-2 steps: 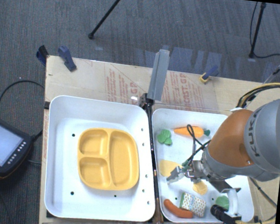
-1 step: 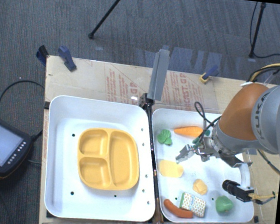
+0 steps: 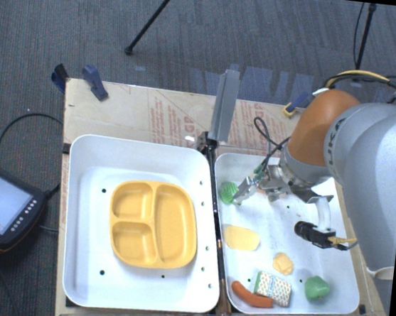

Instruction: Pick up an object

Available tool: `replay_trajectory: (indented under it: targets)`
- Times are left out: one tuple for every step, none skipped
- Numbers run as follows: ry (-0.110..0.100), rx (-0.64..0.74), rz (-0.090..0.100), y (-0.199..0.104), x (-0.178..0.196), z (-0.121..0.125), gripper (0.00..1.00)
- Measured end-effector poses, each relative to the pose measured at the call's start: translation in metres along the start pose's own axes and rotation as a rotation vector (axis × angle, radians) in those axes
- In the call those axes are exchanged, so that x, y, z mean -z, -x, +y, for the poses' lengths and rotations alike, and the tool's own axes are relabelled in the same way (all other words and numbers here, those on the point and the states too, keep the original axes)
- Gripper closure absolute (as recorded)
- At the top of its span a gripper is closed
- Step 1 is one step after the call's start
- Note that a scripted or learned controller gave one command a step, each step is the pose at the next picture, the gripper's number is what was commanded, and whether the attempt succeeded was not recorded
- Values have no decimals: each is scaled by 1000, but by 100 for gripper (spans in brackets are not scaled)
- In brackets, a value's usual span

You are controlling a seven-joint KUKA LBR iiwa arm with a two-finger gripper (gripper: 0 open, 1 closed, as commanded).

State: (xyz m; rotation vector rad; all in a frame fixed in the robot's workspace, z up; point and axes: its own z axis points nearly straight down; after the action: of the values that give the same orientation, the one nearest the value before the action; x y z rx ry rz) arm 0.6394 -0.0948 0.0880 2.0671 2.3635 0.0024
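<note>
**Gripper low in the right bin, beside a small green object**

The gripper (image 3: 243, 190) is down in the right bin (image 3: 346, 208), in its upper left part, with the grey arm and its orange band reaching in from the right of the camera view. Its tip points down and to the left, towards the bin's left wall. At this slant and size it cannot be told whether the gripper is spread or closed.

The green object (image 3: 228, 191), small and rounded, lies on the bin floor close to the left wall. It sits just to the left of the gripper's tip, so near that touching or apart cannot be judged. It shows beside the tip, not within it, and nothing shows it gripped.

Further down the same bin lie a flat pale yellow piece (image 3: 241, 238), a smaller yellow piece (image 3: 283, 263), a second green object (image 3: 317, 287) near the lower right corner, a checked packet (image 3: 273, 288) and an orange sausage-shaped item (image 3: 253, 296) touching the packet's lower left side, all well apart from the gripper.

The left bin (image 3: 88, 176) bears a yellow divided plate (image 3: 152, 224) with three compartments, lying flat near its middle.
</note>
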Motion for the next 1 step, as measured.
replay_trajectory:
  targets:
    - [-3,4,1,-3,30,-70,0]
